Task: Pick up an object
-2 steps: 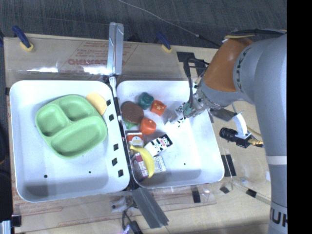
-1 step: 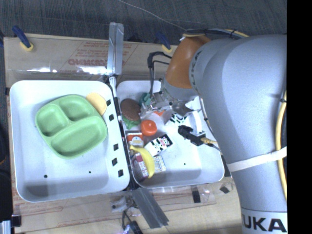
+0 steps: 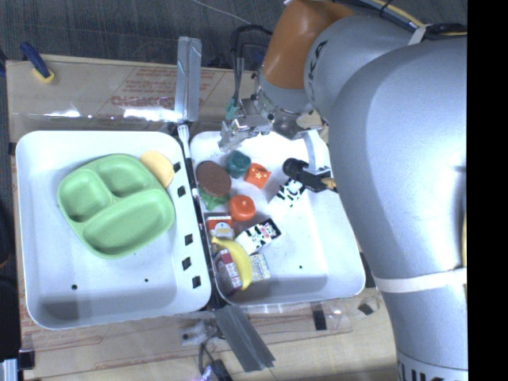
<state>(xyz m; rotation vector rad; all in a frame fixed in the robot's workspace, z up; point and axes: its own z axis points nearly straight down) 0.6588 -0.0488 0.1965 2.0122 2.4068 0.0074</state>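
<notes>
Two shallow white bins sit side by side on the bench [image 3: 103, 86], the left bin [image 3: 48, 292] holding a green divided plate [image 3: 115, 205] and the right bin [image 3: 333, 272] cluttered with small objects. Reaching in from the right, the grey arm [image 3: 397, 133] bends down over the right bin's far edge, its gripper [image 3: 238, 129] poised just above a teal object [image 3: 237, 163]; whether it is parted or closed I cannot tell.

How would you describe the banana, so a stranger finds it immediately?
Look at the right bin, the crowded one. Along its left wall near the front corner lies the banana, a curved yellow fruit resting on a small packet. No other item in that bin is yellow or crescent-shaped.
</notes>
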